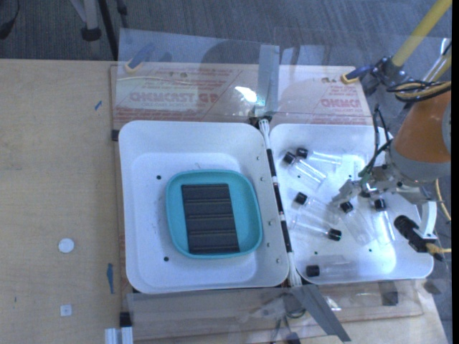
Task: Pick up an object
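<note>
1. Reaching in from the right, the arm [423, 138] bends down so its gripper [356, 190] sits low inside the right bin [326, 136]. I think it is there because that bin has the things to pick.
2. Little clear tubes [310, 169] with black caps lie flat all over the right bin. They point every which way, like they were just tipped in. Any one of them could be the thing to pick up.
3. One black cap [346, 207] is just beside the gripper, a bit in front of it. It looks like the closest thing to grab.
4. I cannot tell if the gripper is spread or pinched together. It is too small and mixed in with shiny bits. I cannot see a tube held in it.
5. Another tube [333, 269] lies close to the front wall of the bin. That one may be hard to get, because the wall is in the way.
6. The left bin [143, 156] holds a teal tray [172, 213] with a dark ridged block [209, 217] inside. It is well apart from the gripper.
</note>
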Tool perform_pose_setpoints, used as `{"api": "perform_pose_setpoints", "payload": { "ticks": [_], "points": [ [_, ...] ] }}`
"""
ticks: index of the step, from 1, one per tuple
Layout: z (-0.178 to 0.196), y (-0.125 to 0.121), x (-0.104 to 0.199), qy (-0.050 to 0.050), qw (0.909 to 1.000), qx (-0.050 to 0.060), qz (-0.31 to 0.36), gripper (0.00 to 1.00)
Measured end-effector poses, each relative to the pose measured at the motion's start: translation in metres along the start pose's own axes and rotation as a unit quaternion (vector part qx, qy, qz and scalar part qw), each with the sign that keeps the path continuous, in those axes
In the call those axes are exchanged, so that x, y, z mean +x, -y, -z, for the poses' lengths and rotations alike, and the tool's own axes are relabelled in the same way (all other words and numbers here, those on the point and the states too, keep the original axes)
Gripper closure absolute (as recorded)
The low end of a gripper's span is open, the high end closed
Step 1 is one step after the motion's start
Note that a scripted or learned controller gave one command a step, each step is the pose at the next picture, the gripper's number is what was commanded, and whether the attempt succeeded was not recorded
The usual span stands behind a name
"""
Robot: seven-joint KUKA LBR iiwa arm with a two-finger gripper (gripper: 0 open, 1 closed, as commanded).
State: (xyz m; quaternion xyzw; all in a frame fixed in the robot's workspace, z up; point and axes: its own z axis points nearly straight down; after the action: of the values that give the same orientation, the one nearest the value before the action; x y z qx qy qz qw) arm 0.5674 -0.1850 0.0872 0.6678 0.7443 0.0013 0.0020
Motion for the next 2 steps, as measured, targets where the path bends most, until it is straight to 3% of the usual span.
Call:
{"api": "perform_pose_setpoints", "payload": {
  "ticks": [1, 2],
  "points": [
    [0.012, -0.002, -0.001, 0.001, 1.0, -0.003, -0.001, 1.0],
    [0.135, -0.047, 0.059, 0.0, 0.9995, 0.001, -0.032, 1.0]
  ]
}}
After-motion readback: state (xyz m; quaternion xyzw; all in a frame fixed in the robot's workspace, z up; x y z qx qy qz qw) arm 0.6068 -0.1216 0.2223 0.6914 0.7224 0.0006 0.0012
